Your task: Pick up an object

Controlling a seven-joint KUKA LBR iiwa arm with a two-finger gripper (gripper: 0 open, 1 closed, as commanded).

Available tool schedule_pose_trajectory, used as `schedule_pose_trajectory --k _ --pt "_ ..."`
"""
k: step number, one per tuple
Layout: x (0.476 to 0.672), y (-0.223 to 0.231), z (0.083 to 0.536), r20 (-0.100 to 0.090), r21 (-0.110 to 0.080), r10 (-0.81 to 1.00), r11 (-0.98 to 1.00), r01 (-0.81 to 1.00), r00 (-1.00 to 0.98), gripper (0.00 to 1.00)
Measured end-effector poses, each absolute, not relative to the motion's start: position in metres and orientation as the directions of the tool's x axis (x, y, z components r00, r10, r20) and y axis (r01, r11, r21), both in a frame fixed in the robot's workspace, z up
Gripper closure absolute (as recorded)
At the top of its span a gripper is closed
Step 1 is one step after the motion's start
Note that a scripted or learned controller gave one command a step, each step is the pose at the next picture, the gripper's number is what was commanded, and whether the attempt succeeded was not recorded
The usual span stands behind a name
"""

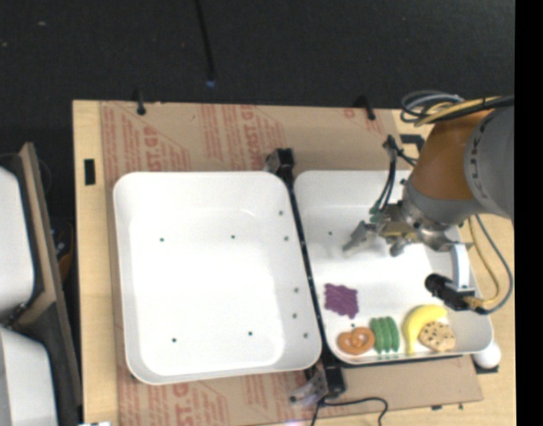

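Purple object on bin floor, just below open hand

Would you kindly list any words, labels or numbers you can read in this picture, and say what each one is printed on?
Red lettering runs along the top edge and the left edge of the cardboard sheet under the two bins: too blurred to read.
No text is visible on the left bin, the right bin, the gripper or the toy items in the right bin.

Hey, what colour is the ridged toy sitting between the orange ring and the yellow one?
Green, seen clearly in the camera view, near the right bin's front edge.
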State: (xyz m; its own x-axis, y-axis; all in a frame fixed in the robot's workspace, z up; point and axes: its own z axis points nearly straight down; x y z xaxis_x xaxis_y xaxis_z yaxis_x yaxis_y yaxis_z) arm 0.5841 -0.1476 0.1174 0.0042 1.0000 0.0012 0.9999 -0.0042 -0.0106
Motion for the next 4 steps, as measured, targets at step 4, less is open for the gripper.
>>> schedule_pose_trajectory --k 4 --pt "0.545 -0.165 0.249 -0.001 0.008 0.997 -0.079 0.997 0.079 1.0"
